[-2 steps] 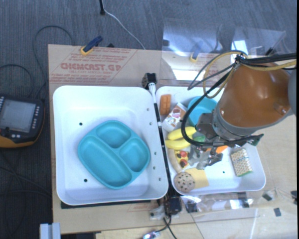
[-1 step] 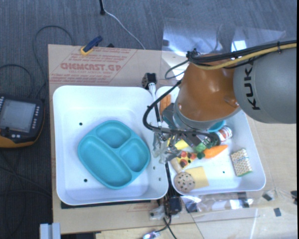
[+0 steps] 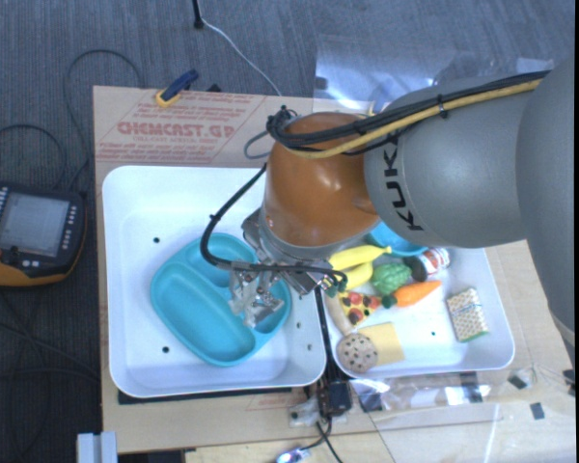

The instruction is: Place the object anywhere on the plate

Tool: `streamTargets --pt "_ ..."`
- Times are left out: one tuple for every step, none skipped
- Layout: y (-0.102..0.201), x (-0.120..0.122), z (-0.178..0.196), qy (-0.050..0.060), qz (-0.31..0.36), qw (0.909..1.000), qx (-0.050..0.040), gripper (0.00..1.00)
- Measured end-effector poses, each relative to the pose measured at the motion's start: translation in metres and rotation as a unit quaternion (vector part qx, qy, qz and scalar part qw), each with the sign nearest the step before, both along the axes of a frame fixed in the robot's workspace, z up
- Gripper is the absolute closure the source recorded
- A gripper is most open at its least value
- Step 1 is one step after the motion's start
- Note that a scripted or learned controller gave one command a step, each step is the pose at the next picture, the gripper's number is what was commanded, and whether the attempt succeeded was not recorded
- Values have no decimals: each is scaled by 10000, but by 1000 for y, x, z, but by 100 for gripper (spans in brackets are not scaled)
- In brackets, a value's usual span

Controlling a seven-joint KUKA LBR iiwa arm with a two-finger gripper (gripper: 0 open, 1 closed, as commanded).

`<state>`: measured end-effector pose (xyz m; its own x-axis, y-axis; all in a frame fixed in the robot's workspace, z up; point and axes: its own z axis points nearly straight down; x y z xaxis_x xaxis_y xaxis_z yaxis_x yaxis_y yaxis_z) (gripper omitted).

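Teach pendant (image 3: 29, 231): lies on the dark carpet at the far left, screen up, with cables trailing from it.
Table (image 3: 164, 133): a brown board printed with red lettering; a small blue and yellow clip (image 3: 177, 85) sits near its upper left corner.
Left bin (image 3: 125, 258): shallow and white, carrying the plate.
Plate (image 3: 198, 307): light blue, oblong and divided, lying slantwise in the left bin, its right part under the end effector.
End effector (image 3: 258, 302): hangs over the right part of the plate, just left of the wall between the bins. I cannot tell whether it is apart or together, nor whether anything sits in it.
Arm (image 3: 444, 162): grey with an orange band, reaching in from the right and covering the upper part of both bins.
Right bin (image 3: 492, 350): white, holding the toy foods.
Banana (image 3: 360, 257): yellow, near the arm's underside, in the right bin.
Broccoli (image 3: 392, 278): green, just right of the banana.
Carrot (image 3: 417, 294): orange, touching or just below the broccoli.
Pizza slice (image 3: 355, 307): with red and dark toppings, beside the dividing wall.
Cookie (image 3: 358, 352): brown and speckled, at the bin's front, against a pale yellow cheese wedge (image 3: 388, 340).
Cracker (image 3: 467, 314): textured rectangle, apart toward the right wall.
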<state>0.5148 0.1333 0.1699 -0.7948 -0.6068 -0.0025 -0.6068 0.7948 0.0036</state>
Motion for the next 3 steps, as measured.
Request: streamTargets --pt "-3 1 0 -6 -26 10000 -9 0" --pt "-1 2 10 -21 -20 10000 -5 100" --pt "-1 1 9 -16 -20 10000 -7 0"
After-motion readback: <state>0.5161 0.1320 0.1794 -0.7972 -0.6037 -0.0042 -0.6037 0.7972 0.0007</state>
